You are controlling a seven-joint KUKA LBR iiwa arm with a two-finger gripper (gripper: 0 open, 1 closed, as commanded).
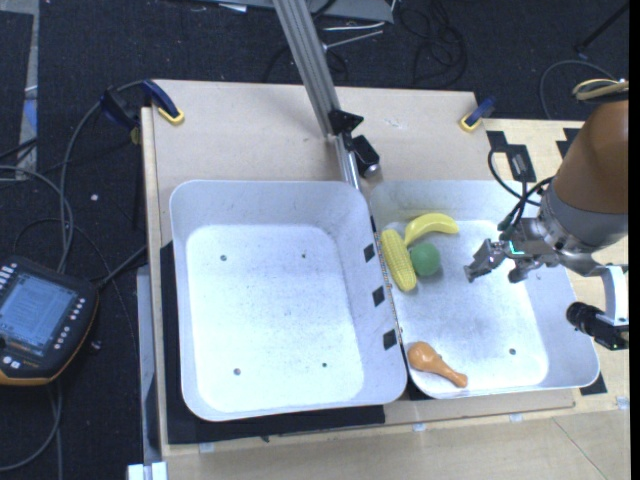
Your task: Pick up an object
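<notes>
orange toy low in right bin, well apart from fingers, their state unclear

Look just right of the right-hand bin: your arm shows a rounded orange band above a grey wrist section. Black cables run down beside it. The gripper is dark grey metal, with a small teal light behind it.
</notes>
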